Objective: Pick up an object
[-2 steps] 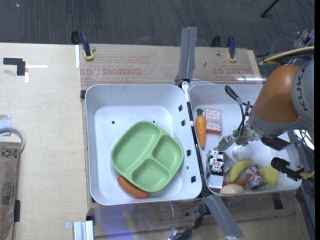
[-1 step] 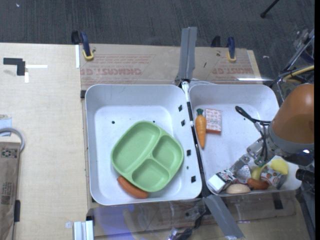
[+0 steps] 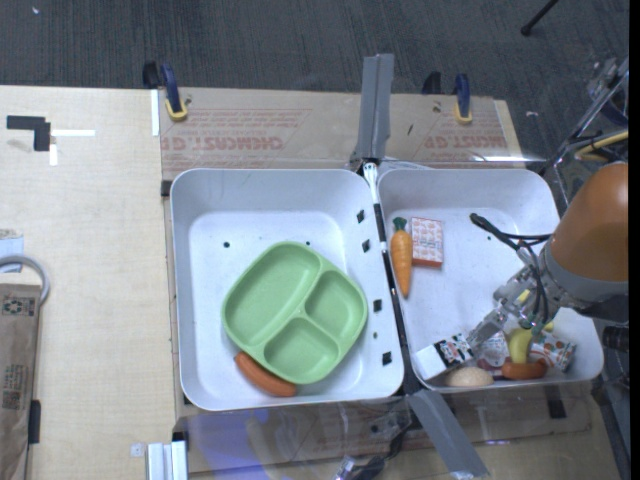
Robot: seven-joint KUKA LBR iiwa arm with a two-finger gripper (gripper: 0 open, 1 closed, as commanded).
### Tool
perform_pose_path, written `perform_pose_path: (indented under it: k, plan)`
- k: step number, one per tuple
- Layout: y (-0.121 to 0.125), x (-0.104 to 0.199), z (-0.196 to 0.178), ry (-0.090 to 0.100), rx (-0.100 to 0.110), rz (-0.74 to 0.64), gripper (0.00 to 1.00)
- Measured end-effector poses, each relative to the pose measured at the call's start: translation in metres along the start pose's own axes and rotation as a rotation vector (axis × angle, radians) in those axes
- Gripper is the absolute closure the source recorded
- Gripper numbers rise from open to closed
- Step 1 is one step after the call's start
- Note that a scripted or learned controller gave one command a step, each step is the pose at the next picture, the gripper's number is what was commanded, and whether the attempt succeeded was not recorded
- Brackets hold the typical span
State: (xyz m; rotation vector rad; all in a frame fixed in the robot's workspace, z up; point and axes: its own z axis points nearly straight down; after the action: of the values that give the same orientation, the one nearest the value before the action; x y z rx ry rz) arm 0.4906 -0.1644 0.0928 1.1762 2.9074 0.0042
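The bench carries 2 white bins. The left bin holds a green divided plate with a sausage tucked partly under its near edge. The right bin holds a toy carrot, a small printed card just beside it, and a cluster of small items in the near right corner.

The gripper sits low over that corner cluster. Its state cannot be told: the tips merge with the clutter beneath, and no item is visibly lifted between them.

Nearest candidates lie directly below and toward the near wall: a small yellow-green item, a red-orange item, a pale rounded item, a black-and-white packet and a small printed box. The yellow-green item stands roughly upright in the view, just right of the tips; the red-orange item lies crosswise along the wall.

The carrot lies well apart, up and left of the gripper, its long axis running away from the camera.

Judgement: the pick targets the corner cluster; crowding there risks a glancing or multiple contact.
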Motion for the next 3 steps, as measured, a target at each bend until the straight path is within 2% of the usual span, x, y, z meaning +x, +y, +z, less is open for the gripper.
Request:
perform_pose_path:
  k: [1,2,3]
  plan:
    - [0.003,-0.003,-0.011,-0.010,-0.008,0.003,1.00]
    - [0.003,-0.003,-0.011,-0.010,-0.007,0.003,0.00]
    - [-0.003,-0.077,-0.028,0.001,0.002,-0.079,0.00]
